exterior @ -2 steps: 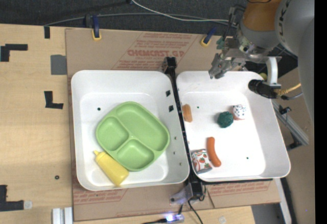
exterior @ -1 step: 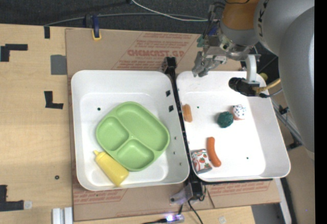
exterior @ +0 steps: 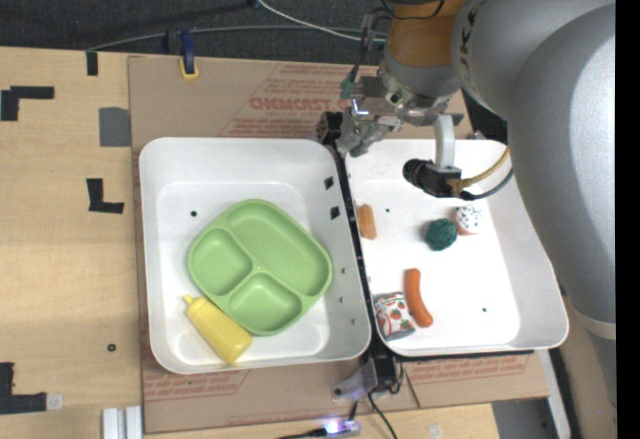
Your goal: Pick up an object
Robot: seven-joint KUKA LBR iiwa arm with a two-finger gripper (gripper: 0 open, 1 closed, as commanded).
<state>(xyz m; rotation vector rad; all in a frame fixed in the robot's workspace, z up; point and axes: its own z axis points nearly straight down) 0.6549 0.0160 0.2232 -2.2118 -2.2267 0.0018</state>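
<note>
- The task names no single thing, so I take the candidates in the right white bin (exterior: 520, 327): a small orange sausage-shaped piece (exterior: 367, 221) close to the bin's left wall, a dark green round lump (exterior: 440, 235) near the middle, a small white ball with red dots (exterior: 467, 219) just beside the lump on its upper right, a longer orange-red sausage-shaped toy (exterior: 418, 297) lower down, and a small printed packet (exterior: 393, 315) touching or nearly touching that toy at the lower left.
- The small orange piece lies nearest to the gripper (exterior: 352, 132); it is below the gripper in the frame and slightly to the right, with its long axis running almost up and down in the picture.
- The gripper hangs at the upper centre of the frame, over the top end of the wall where the two bins meet.
- Nothing is seen between its fingers, but I cannot tell if they are spread or closed, because the parts there are dark and crowded.
- In my judgement, the coming move needs a travel toward the bottom of the frame and then a descent.
- The left white bin (exterior: 160, 167) holds a light green divided plastic plate (exterior: 260, 267) and a yellow squeeze bottle (exterior: 216, 329) touching the plate's lower left edge; these lie farther from the gripper, toward the lower left.
</note>
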